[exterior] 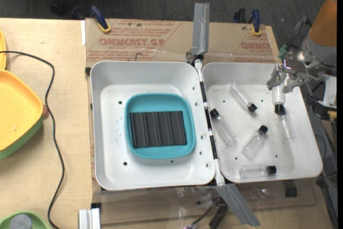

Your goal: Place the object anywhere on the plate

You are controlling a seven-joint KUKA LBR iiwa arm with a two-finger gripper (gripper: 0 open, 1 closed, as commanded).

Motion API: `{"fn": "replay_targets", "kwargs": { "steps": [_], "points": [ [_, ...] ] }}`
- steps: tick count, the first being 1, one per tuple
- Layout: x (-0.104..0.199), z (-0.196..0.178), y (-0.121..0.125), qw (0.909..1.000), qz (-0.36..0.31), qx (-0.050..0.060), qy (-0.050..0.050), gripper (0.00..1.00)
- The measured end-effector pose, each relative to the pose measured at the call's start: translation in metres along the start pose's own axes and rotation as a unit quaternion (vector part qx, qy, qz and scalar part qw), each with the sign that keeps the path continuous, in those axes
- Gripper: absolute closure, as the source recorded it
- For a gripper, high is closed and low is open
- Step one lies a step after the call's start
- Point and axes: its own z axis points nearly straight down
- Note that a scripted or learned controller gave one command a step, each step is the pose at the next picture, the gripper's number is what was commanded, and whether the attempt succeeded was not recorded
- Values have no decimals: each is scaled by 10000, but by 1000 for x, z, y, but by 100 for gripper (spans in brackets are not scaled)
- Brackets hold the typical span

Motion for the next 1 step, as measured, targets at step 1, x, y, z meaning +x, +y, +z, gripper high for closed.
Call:
{"fn": "replay_targets", "kwargs": {
  "steps": [1],
  "points": [
    [0, 0, 0, 10000, 1, 0, 0, 0]
  ]
}}
